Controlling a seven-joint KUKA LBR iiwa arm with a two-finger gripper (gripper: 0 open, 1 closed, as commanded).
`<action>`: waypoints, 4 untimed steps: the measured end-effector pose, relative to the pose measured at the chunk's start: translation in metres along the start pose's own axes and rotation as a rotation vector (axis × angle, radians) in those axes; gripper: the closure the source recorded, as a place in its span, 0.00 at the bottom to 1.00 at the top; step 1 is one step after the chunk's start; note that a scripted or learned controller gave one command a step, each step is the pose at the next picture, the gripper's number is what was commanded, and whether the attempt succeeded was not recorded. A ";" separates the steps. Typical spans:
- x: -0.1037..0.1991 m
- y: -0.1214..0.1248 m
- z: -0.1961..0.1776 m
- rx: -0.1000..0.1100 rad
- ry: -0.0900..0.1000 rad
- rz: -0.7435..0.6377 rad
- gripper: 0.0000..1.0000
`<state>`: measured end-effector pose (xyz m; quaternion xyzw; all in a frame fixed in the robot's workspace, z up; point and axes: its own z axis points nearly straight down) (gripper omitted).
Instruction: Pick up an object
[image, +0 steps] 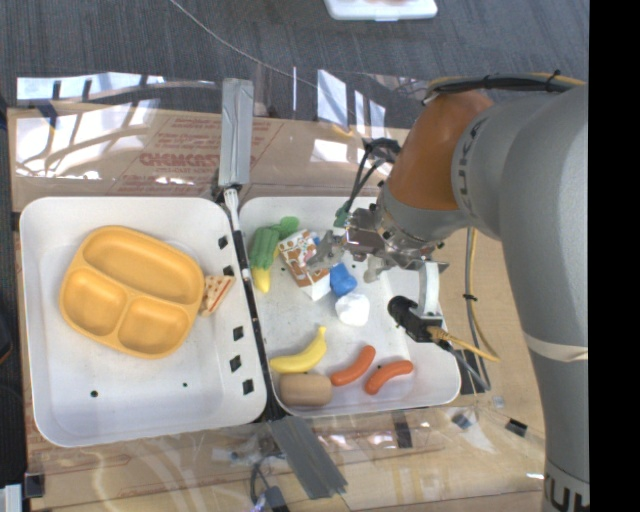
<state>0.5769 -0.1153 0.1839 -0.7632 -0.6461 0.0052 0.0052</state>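
Note:
The right bin (420, 395) holds several toy foods. A small white and orange carton (303, 262) lies near its middle, with a blue piece (343, 279) and a white piece (352, 309) just to its right. My gripper (345, 252) hangs low over the carton and the blue piece, its grey body reaching in from the right. Nothing can be seen held in it. A green vegetable (265, 246) lies at the bin's left wall. At the front are a banana (304, 354), a brown potato (305, 390) and two orange sausages (353, 366).
The left bin (60, 400) carries a yellow divided plate (130, 290) and a small cracker-like piece (216, 292) by the divider. The arm's grey and orange wrist (440, 160) covers the right bin's far right side. Cables (470, 345) trail along that bin's right rim.

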 end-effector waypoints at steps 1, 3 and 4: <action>-0.005 0.042 0.091 -0.017 0.003 -0.029 0.00; 0.036 0.044 -0.008 -0.012 0.002 0.100 1.00; 0.036 0.043 -0.011 0.001 0.000 0.095 1.00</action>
